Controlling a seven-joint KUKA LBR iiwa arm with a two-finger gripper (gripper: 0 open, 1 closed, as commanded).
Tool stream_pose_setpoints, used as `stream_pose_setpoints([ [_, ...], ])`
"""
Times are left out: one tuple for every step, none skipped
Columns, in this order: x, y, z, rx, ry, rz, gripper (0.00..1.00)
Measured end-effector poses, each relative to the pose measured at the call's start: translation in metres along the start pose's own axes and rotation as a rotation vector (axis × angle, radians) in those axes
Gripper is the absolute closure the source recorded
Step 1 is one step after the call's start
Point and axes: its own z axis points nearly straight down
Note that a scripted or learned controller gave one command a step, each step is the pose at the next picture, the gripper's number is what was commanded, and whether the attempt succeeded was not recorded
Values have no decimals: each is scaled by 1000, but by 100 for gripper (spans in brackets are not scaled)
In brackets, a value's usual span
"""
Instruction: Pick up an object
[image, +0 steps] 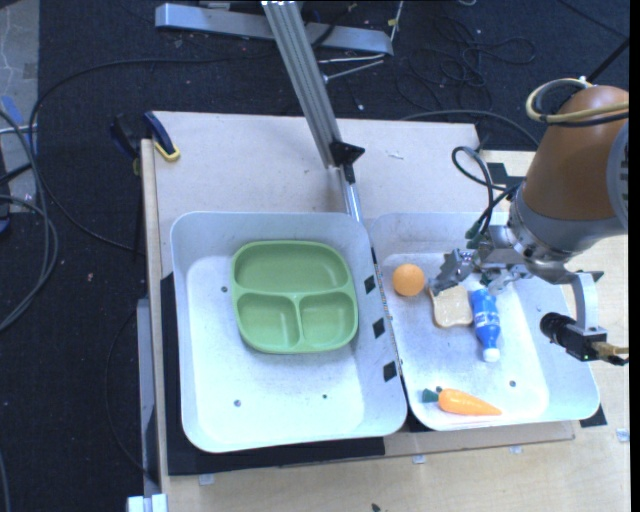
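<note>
Single fixed camera, mounted above bench, looking down at slant. Distance moderate: both white bins fully in frame, left bin and right bin side by side across lower middle. Dark floor with cables along top and left. Metal pole slants in from top. Arm enters from right edge.

We saw a pale wooden tabletop on dark carpet, black cables trailing around, a metal pole slanting overhead.
</note>
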Motion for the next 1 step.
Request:
stream_pose_setpoints([
  [2,5,45,-1,0,0,0],
])
